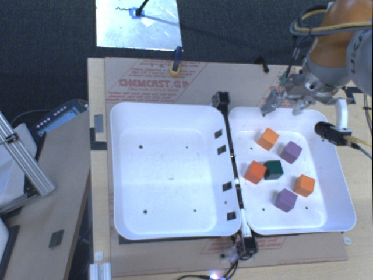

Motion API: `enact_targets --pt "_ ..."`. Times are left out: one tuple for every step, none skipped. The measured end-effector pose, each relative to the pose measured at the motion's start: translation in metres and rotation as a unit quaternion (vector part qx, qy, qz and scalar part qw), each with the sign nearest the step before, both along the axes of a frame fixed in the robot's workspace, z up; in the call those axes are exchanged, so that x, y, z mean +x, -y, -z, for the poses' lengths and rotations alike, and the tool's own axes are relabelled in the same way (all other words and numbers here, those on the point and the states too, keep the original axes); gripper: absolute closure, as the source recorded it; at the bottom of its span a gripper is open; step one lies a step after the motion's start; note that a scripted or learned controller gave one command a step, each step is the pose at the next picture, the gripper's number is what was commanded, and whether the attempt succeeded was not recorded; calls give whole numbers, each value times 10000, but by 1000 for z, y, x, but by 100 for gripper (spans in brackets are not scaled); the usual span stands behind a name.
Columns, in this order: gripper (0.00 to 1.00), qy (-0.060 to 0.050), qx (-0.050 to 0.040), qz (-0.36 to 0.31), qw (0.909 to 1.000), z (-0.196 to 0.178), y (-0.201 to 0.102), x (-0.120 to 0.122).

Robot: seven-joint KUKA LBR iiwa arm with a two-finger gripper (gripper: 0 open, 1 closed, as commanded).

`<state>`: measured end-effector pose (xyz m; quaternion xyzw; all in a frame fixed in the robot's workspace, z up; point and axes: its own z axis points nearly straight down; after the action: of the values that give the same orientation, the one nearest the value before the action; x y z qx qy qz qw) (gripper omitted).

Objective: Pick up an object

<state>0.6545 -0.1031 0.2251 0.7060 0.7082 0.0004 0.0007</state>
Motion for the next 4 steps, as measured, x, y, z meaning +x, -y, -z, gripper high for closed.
enact_targets --pt "0 -45 6 16 10000 120 17 -20" --pt "100 13 -5 3 10000 101 17 -16" --pt "0 12 -5 4 10000 102 17 -16" --pt "0 9 5 -22 10000 142 -10 16"
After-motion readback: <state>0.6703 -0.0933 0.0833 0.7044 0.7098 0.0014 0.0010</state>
